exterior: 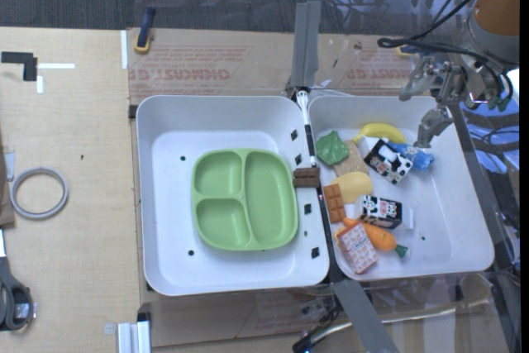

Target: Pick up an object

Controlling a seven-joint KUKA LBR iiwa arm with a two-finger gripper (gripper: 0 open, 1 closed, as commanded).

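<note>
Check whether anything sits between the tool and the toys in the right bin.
Nothing visible does. The tool hangs above the far right part of the right bin, close by the banana, the cow toy and the blue piece, with open space beneath it.

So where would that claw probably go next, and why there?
Probably a short drop, down and slightly left. The claw hangs over the right bin with nothing visible between its fingers, and the nearest toys are the blue piece and the black-and-white cow just below it. The yellow banana lies close by too. That's only my guess.
</note>
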